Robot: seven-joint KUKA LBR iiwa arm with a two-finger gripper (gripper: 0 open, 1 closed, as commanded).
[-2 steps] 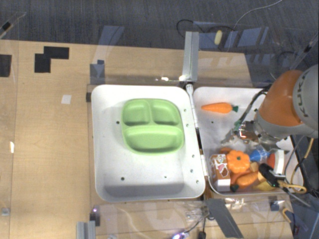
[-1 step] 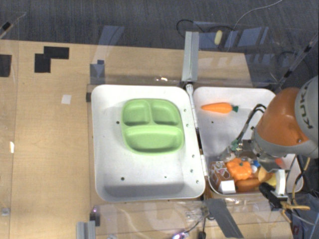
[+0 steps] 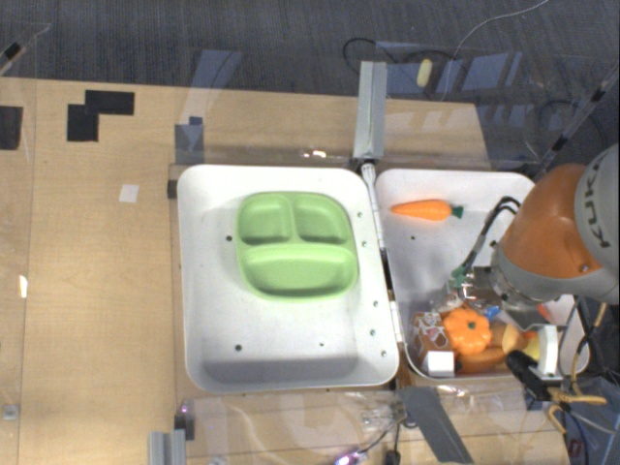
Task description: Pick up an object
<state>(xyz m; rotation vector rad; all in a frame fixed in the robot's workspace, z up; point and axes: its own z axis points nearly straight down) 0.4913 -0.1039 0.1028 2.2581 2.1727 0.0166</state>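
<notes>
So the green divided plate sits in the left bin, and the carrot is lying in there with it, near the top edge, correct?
Not quite. The green divided plate does sit in the left bin, but the carrot lies in the right bin, near its top edge. The camera view shows the wall between the bins separating carrot from plate.

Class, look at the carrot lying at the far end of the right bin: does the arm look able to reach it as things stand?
Probably yes. The carrot lies alone on the bare floor of the right bin, nothing on or against it, and the arm is already over that bin, near the pile with the small orange pumpkin.
</notes>
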